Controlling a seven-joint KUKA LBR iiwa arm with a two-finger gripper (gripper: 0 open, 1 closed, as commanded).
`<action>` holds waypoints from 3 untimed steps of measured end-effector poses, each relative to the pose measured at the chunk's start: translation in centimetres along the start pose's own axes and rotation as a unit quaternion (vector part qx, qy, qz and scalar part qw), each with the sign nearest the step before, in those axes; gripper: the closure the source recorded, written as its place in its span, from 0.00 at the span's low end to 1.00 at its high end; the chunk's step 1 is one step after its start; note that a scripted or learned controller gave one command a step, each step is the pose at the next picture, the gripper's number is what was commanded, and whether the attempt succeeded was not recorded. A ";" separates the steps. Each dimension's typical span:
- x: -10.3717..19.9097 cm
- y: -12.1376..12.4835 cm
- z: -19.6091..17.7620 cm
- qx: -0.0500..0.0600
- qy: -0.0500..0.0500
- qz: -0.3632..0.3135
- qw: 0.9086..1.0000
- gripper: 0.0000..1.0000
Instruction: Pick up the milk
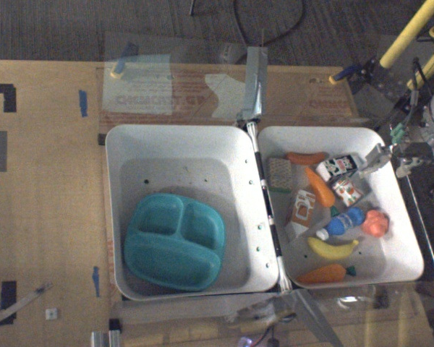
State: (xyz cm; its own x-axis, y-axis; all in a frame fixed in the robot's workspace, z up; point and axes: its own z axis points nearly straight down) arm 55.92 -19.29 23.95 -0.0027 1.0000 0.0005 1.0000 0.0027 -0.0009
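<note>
Although the gripper (380,157) sits at the right bin's (409,255) far right edge, seemingly approaching, its grip state cannot be told; the milk (336,167) lies just beside it among crowded toy food, touching a small can (346,190)

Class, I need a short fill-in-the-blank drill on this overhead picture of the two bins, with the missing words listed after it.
1. The teal divided plate lies in the ____ bin.
2. The banana is coloured ____.
3. The milk carton lies in the bin on the ____.
4. The bottle beside the banana is ____ with a white cap.

Missing words: left; yellow; right; blue
</note>
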 end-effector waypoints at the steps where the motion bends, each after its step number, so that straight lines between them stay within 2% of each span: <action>1: -2.5 3.5 12.4 0.000 0.000 -0.032 0.999 0.00; 2: 3.3 1.2 15.1 -0.006 -0.002 -0.086 0.996 0.00; 3: 5.8 1.6 8.1 -0.003 -0.001 -0.131 0.991 0.00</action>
State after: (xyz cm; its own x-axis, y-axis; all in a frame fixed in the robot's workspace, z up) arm 57.47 -13.53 15.90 -0.2618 0.9651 -0.0023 0.9651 0.2618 0.0043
